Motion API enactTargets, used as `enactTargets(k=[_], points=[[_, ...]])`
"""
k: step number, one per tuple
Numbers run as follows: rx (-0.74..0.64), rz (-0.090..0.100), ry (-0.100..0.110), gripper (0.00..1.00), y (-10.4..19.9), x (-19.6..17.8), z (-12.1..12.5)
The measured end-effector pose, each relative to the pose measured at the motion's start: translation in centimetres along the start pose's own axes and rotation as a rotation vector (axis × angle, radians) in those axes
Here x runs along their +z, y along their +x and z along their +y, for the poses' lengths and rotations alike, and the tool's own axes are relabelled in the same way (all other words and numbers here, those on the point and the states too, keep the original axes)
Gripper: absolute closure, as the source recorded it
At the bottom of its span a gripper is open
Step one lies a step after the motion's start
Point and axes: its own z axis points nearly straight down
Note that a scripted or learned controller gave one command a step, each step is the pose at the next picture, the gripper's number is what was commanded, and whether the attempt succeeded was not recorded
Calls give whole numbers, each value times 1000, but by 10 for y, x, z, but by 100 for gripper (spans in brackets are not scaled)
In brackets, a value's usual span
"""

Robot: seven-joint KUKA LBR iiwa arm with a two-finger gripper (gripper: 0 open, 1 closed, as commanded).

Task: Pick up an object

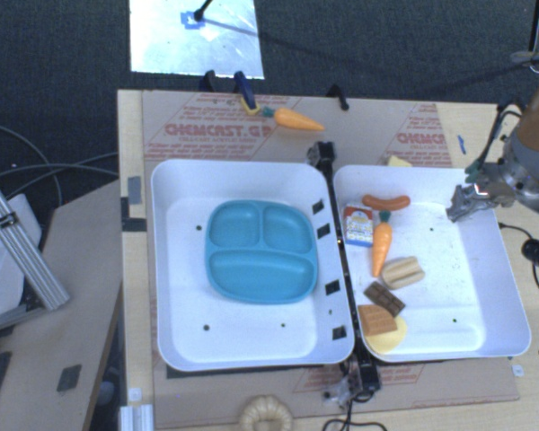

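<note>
We see the gripper [461, 206] over the right bin's [485, 321] far right edge; finger state indiscernible, carrot [380, 248] untouched.

In the right bin [485, 330] we see toy foods lying loose along its left side: sausage [385, 203], small carton [358, 224], carrot [381, 246] pointing down, bread roll [402, 272], choc bar [384, 299], cracker [376, 319] on a yellow disc [389, 335].
</note>
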Motion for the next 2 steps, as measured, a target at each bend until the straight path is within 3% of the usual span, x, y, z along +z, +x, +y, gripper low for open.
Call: enactTargets(k=[2], points=[[-6,3,4,100,126,2,-7]])
